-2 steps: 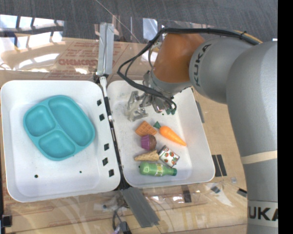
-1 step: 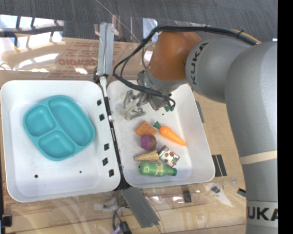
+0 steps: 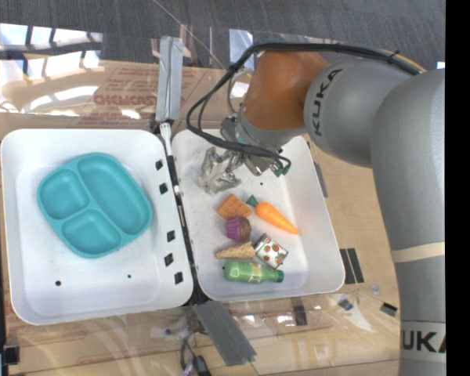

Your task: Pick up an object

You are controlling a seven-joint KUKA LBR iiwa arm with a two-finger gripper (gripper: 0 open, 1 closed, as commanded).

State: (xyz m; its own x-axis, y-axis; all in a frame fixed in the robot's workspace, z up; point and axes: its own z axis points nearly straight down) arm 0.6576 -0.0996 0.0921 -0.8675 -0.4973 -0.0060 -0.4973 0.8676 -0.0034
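Note:
My gripper (image 3: 218,172) hangs low over the back left part of the right bin (image 3: 317,233), its metal fingers pointing down with nothing between them. Just in front of it lie an orange waffle piece (image 3: 234,207), a carrot (image 3: 276,217), a purple toy (image 3: 237,229), a tan cone (image 3: 235,250), a small spotted box (image 3: 271,252) and a green bottle (image 3: 251,272). The gripper stands a short way behind the waffle piece and touches none of the toys.
In the left bin (image 3: 31,288) lies a teal divided plate (image 3: 94,203). A black-clipped rim (image 3: 175,210) divides the two bins. The grey arm with its orange band (image 3: 286,88) reaches in from the right over the right bin's back edge.

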